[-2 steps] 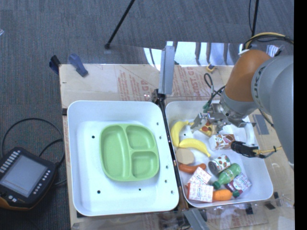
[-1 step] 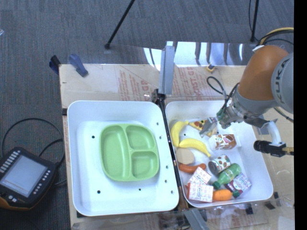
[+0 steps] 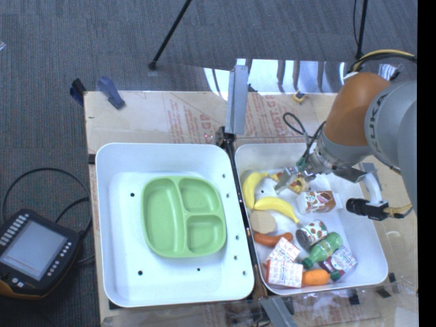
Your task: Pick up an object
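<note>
The right bin point(image 3: 371, 240) holds a heap of toy food. In it lie two yellow bananas point(image 3: 276, 206), a tan bun point(image 3: 264, 221), an orange sausage point(image 3: 271, 238), a can point(image 3: 311, 233), a green bottle point(image 3: 323, 248), red-and-white cartons point(image 3: 285, 272), a carrot point(image 3: 315, 277) and a white printed packet point(image 3: 320, 200). My gripper point(image 3: 298, 177) hangs low over the bin's back part, just right of the bananas and above the packet, with small items under it. Whether anything is in its grasp is hidden.
The left bin point(image 3: 116, 182) carries a green divided plate point(image 3: 184, 215). A grey upright post point(image 3: 236, 104) stands at the back between the bins. A black cable point(image 3: 296, 125) loops behind the right bin. A control pendant point(image 3: 30, 251) lies on the floor at the left.
</note>
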### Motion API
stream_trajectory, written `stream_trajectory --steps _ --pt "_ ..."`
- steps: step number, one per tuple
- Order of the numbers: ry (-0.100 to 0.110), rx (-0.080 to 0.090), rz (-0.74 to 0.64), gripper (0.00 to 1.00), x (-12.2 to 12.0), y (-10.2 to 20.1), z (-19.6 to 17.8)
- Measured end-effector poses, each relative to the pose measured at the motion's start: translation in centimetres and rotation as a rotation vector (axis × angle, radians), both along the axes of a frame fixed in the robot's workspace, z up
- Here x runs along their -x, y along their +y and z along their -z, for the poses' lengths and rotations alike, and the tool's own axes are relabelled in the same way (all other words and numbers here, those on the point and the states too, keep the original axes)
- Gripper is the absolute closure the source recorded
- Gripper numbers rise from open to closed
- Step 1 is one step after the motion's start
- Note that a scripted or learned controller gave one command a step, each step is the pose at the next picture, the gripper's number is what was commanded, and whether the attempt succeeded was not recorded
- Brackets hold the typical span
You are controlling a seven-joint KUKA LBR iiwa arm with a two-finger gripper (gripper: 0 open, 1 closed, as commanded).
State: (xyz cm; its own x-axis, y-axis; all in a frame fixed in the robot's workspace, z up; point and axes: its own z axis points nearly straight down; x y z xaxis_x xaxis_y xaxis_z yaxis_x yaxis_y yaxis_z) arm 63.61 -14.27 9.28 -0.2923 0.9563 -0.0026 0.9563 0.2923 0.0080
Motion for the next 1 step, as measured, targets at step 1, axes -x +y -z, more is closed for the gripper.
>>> stream_trajectory --steps 1 --pt "0.001 -0.001 0.004 1.0 0.01 -0.12 -0.89"
